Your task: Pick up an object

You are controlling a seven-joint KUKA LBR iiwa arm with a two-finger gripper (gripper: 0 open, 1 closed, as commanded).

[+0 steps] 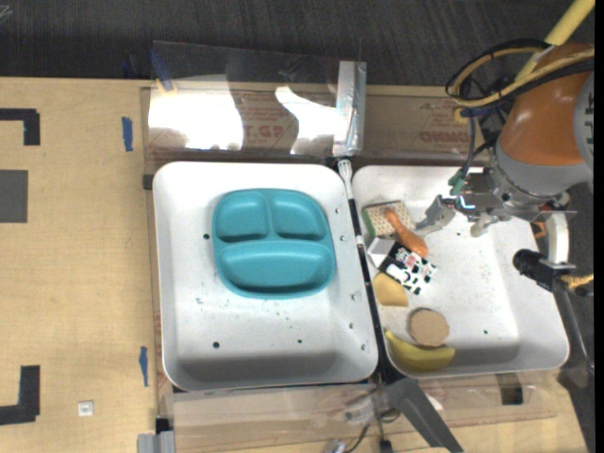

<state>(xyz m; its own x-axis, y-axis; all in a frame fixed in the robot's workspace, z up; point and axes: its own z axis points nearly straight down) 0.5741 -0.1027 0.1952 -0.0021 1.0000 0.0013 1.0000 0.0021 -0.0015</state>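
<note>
Two shallow white bins are seen side by side on the desk (66, 253). In the left bin (179, 347) one teal divided plate (274, 242) is lying flat, with three compartments counted in it. In the right bin (500, 328) a cluster of small objects is gathered along the left wall: one beige perforated block (381, 217) at the top, one orange carrot-shaped piece (405, 231) slanting across just below it, one black-and-white patterned piece (412, 266) touching the carrot's lower end, one yellow wedge (391, 291) beside that, one round brown disc (428, 326) further down, and one banana (419, 352) at the bin's front edge, touching the disc.

The gripper (444, 210) is held over the upper part of the right bin, just right of the carrot and the perforated block. Whether it is released or clenched cannot be told; nothing is seen grasped in it. One grey arm with an orange band (543, 121) is seen entering from the right.
</note>
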